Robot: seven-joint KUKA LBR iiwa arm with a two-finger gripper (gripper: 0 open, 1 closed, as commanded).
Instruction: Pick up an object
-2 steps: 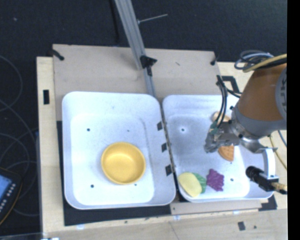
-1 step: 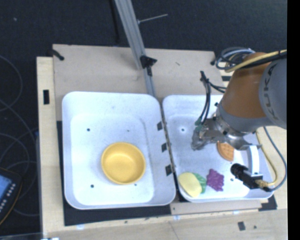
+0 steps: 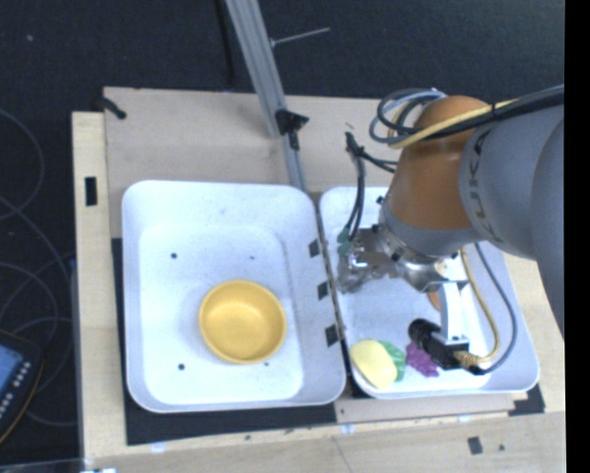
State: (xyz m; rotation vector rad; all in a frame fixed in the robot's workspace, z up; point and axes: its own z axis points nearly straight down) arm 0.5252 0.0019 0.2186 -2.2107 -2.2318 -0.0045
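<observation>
Closest to me on the feed, in the near corner of the shallow white plastic right-hand bin (image 3: pixel 383 308), lies a smooth, rounded pale-yellow lump (image 3: pixel 373 362) with a green bit (image 3: pixel 398 364) at its side. Just beside that sits a small crumpled purple piece (image 3: pixel 424 362). All three huddle against the bin's near wall, touching or almost touching one another.

A little farther back, in the matching left-hand white bin (image 3: pixel 176 235), a round glossy yellow plastic bowl (image 3: pixel 241 320) stands upright, mouth up, near the middle of the floor.

Beyond the lump, the metal pincer (image 3: pixel 357 264) hangs low over the right-hand bin, hard by the wall where the two bins meet. It is well apart from the lump and the purple piece. From this angle I cannot tell how far it is open, and I see nothing gripped in it.

The grey arm (image 3: pixel 516 185) reaches in from the right and bends steeply down at the wrist, its orange band (image 3: pixel 427 180) bulging above the pincer with looped cables on top.

Farthest off, a slim grey metal pole (image 3: pixel 260 57) slants across the pale wooden bench (image 3: pixel 93 264).
</observation>
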